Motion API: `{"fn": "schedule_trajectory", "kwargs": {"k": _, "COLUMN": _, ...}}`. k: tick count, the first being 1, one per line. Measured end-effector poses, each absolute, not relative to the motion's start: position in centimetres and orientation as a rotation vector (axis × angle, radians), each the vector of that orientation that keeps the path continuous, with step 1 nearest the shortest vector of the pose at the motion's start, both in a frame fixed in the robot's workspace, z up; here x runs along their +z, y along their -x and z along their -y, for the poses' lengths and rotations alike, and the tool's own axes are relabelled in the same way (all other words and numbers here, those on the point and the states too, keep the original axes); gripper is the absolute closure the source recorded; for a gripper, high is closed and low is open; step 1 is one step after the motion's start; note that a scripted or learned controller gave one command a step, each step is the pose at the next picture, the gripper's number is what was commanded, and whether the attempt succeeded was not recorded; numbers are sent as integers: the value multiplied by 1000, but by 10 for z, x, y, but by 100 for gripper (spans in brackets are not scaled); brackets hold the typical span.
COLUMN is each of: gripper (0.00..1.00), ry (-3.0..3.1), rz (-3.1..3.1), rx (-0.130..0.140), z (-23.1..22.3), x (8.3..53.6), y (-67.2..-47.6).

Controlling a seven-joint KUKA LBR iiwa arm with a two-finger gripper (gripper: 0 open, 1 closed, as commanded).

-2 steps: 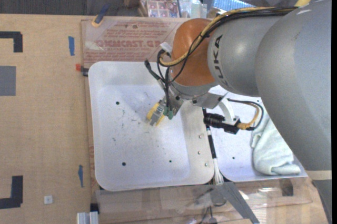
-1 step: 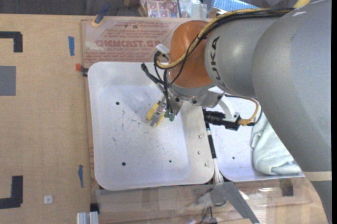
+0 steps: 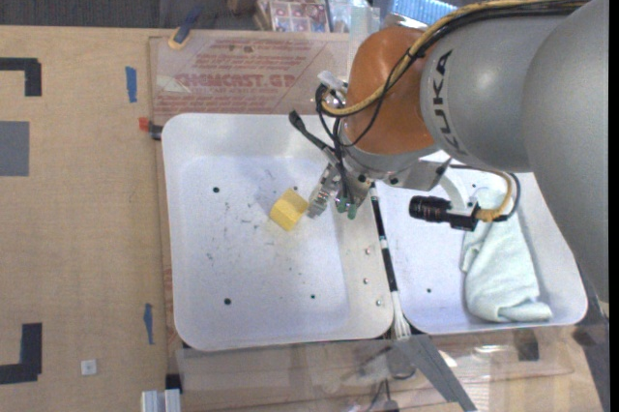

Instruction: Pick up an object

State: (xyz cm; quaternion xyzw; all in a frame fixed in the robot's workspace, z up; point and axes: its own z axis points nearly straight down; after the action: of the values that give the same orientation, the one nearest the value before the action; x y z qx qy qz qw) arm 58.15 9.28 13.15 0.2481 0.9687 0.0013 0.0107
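Note:
A small yellow block (image 3: 287,211) lies tilted near the middle of the left white bin (image 3: 213,304). My gripper (image 3: 329,197) hangs from the grey arm with its orange band (image 3: 382,96) just to the right of the block, its tips close to the block's right edge. I cannot tell whether the tips touch the block.
A crumpled white cloth (image 3: 498,275) lies in the right bin (image 3: 566,304), under the arm. A black cylindrical part (image 3: 435,209) juts from the wrist above that bin. The ridge between the bins (image 3: 385,265) runs just right of the gripper. Cardboard and clutter stand behind the bins.

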Motion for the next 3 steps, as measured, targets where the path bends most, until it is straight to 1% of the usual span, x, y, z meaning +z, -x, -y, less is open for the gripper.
{"fn": "schedule_trajectory", "kwargs": {"k": 1, "gripper": 100, "ry": -488, "rz": -3096, "rx": 4, "z": -100, "x": 236, "y": -587}}
{"fn": "schedule_trajectory", "kwargs": {"k": 2, "gripper": 100, "ry": -1334, "rz": -2839, "rx": 5, "z": -186, "x": 240, "y": -595}}
{"fn": "schedule_trajectory", "kwargs": {"k": 3, "gripper": 100, "ry": -724, "rz": -3049, "rx": 5, "z": -148, "x": 294, "y": -567}}
